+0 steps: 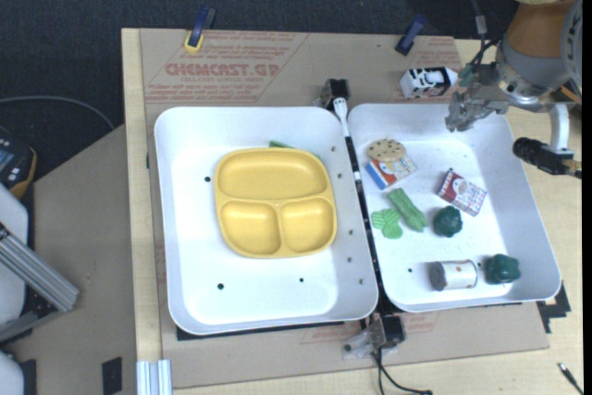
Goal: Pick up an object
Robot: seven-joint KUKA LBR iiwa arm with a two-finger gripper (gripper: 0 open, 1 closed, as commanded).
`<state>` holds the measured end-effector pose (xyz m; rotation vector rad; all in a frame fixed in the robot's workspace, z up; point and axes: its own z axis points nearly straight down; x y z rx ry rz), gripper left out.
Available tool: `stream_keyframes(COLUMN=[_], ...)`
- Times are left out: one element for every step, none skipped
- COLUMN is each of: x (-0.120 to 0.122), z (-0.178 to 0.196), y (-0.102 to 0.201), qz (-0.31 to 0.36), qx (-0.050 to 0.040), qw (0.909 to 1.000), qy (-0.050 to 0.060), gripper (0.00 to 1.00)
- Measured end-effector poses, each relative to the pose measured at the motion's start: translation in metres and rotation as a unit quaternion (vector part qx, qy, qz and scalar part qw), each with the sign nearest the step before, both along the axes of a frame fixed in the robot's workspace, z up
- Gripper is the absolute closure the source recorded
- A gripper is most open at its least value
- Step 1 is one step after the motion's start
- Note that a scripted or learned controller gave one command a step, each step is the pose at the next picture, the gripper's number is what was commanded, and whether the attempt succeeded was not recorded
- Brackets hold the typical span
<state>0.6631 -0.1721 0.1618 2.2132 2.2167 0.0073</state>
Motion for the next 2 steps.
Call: stream_keyframes(x=[-0.0022,-0.0013], z=[0.0646,0.0635], y=[-0.0036,-0.0034], qz=[0.000,0.000], qx=[-0.0001,0.0005], qw=[1.0000,1.0000], qy=[0.000,0.003], gripper=[1.00,1.00])
